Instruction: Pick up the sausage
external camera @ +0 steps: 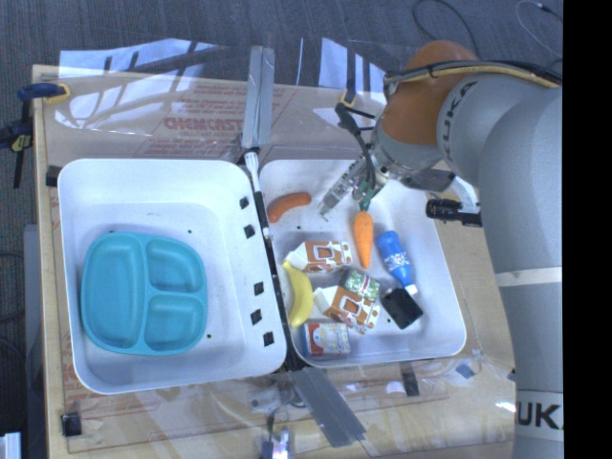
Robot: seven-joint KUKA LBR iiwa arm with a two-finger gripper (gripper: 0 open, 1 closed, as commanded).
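This is a robotics lab or test bench, not a home or a shop. A plywood bench top (143, 103) fills most of the frame, covered by a clear plastic sheet with red printed lettering at upper centre. Two shallow white bins (76, 199) sit side by side on it, joined by a hinged black and metal divider (256, 94) running up the middle. A blue clamp (38, 92) grips the bench's upper left corner. Grey carpet (124, 8) lies along the top of the frame, with loose black cables (449, 12) at upper right. The large grey industrial arm (516, 189) at right carries bundled hoses.
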